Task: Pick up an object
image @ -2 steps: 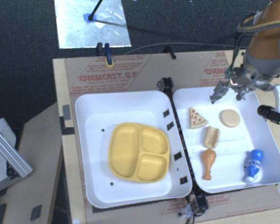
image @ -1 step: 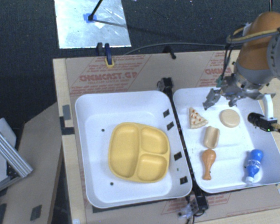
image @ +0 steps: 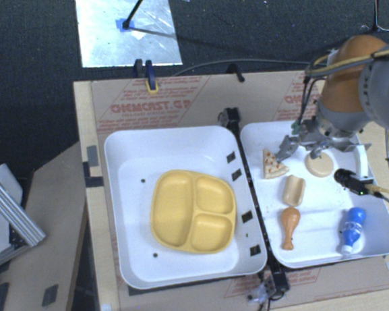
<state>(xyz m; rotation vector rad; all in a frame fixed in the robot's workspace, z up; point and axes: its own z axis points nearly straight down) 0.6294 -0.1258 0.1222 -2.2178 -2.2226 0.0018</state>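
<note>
Overhead slanted view of a bench w/ two shallow white bins side by side. The left bin [image: 129,165] holds one yellow divided plate [image: 193,211] w/ three compartments, lying flat near the bin's centre.

The right bin [image: 322,243] holds five small items, none touching:
- toy pizza slice [image: 274,165] at approx. 10 o'clock in the bin
- round beige disc [image: 320,165] at approx. 1 o'clock
- pale bread roll [image: 293,190] near the centre
- toy chicken drumstick [image: 289,226] at approx. 7 o'clock, thin end pointing to 6
- small blue-and-white bottle [image: 350,230] at approx. 4 o'clock, lying on its side

The grey arm [image: 387,94], w/ an orange band, reaches in from 3 o'clock. Its gripper [image: 301,149] is over the bin's far end, btwn pizza slice and disc. Its fingers are spread apart w/ nothing btwn them. One finger points toward the pizza slice at 9 o'clock of the gripper; the other sits just above the disc's edge. The bread roll lies just at the gripper's 6 o'clock. The bin's far wall stands close behind the gripper at 12 o'clock.
</note>
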